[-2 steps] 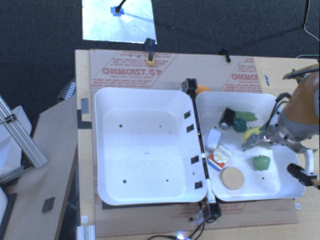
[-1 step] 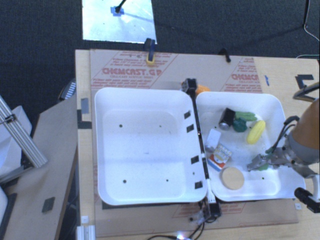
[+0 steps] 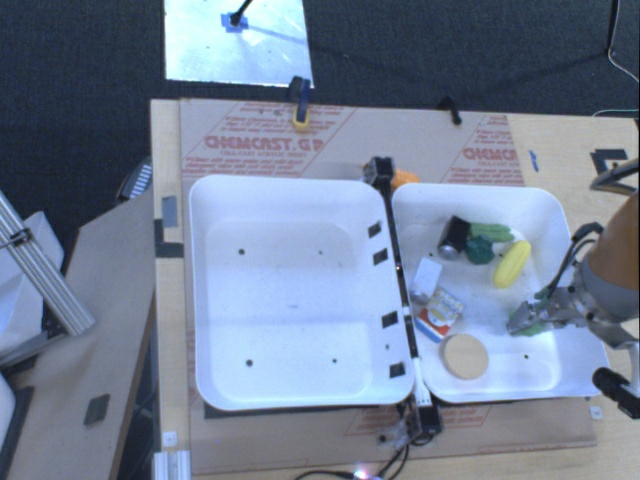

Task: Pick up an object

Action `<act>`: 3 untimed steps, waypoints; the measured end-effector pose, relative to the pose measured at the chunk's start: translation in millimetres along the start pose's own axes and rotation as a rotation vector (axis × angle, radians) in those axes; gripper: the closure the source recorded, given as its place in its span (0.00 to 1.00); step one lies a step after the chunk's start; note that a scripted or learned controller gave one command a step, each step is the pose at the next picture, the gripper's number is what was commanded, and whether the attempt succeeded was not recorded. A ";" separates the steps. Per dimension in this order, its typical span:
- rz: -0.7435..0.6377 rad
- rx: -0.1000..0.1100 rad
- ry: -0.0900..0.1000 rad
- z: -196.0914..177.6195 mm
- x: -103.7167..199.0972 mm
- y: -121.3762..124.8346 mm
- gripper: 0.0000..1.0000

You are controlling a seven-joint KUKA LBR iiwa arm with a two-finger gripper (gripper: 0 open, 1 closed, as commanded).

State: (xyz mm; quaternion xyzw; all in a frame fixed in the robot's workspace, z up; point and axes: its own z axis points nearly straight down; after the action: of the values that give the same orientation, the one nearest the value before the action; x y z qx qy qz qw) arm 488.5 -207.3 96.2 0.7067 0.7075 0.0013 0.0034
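The pincer [image 3: 527,318], grip state unclear, hovers in the right bin [image 3: 548,208]; the banana [image 3: 511,264] lies just up-left.

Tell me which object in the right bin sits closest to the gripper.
The yellow banana-shaped toy, upper right in the right bin. It lies just up-left of the gripper; the round tan disc is a bit farther, down-left.

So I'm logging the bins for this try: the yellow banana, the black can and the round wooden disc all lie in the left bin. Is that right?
Not quite: the camera view shows the banana, can and disc all in the right bin, not the left bin.
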 end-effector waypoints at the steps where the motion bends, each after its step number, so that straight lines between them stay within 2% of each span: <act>1: -0.007 -0.011 -0.005 6.8 84.5 34.8 1.00; 2: -0.005 -0.004 0.001 -52.4 84.5 74.4 1.00; 3: -0.004 0.008 0.003 -8.1 93.8 68.0 1.00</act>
State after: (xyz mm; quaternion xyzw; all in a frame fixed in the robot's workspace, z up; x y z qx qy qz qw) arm 556.3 -113.4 104.5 0.7053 0.7089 -0.0002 -0.0005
